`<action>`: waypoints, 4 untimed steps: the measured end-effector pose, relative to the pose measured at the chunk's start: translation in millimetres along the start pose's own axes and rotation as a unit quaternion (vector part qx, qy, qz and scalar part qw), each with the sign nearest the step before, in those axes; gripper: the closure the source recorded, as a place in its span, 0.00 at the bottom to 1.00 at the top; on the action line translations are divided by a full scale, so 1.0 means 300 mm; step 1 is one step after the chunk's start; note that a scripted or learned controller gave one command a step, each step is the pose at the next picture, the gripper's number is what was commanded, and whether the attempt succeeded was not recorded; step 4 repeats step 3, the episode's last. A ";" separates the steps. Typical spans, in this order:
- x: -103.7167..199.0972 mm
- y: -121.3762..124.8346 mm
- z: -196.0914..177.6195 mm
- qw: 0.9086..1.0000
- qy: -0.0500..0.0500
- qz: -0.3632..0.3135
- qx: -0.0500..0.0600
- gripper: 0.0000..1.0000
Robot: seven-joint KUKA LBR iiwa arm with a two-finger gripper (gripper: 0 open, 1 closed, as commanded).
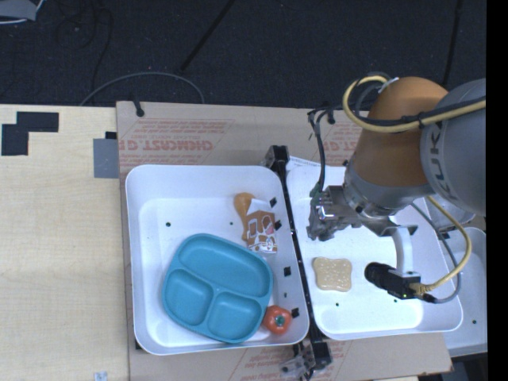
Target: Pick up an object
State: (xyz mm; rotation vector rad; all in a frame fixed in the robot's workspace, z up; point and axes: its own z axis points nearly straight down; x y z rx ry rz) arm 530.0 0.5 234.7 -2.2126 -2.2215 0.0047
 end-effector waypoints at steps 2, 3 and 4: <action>0.355 -0.091 -0.021 1.000 0.000 -0.001 0.000 1.00; 0.347 -0.088 -0.021 1.000 -0.001 0.001 0.000 0.00; 0.347 -0.088 -0.021 1.000 -0.001 0.001 0.000 0.00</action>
